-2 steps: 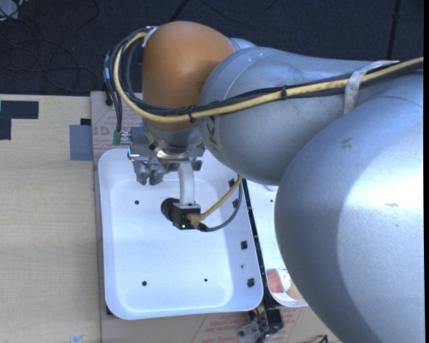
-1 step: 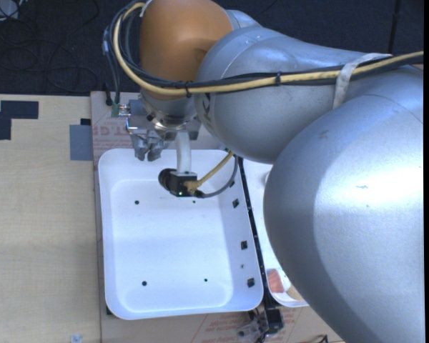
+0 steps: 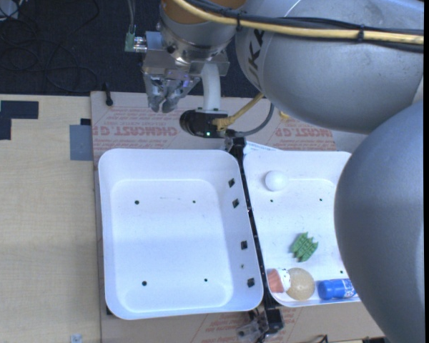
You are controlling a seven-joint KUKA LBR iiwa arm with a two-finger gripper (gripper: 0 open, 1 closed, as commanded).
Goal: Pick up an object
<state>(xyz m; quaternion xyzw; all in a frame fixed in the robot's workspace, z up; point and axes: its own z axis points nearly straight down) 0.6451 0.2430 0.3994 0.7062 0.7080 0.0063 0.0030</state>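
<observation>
Two shallow white bins sit side by side on a brown board printed with red lettering. At the near edge of the right bin (image 3: pixel 322 191) lie three things in a row: a small orange and white piece (image 3: pixel 275 280) on the left, a beige rounded object (image 3: pixel 299 284) touching it in the middle, and a blue cylinder (image 3: pixel 335 289) lying on its side just to the right, its far end running under the arm's grey bulk. A little farther in, near the bin's middle, rests a small green ridged object (image 3: pixel 304 246), apart from the row. Farther still, close to the bin's far wall, sits a white ball (image 3: pixel 274 181), well apart from the rest. The left bin (image 3: pixel 107 191) shows bare white floor marked by a few small dark dots, with black clips along the wall it shares with the right bin. The arm (image 3: pixel 329 56) comes in from the right as a large grey mass that covers the right part of the right bin, with a yellow cable running across it. Its gripper (image 3: pixel 168 100) hangs beyond the far edge of the left bin, over the board and the dark background, pointing down and well apart from every object. Whether its jaws are released or clenched I cannot tell; nothing is visible between them.
</observation>
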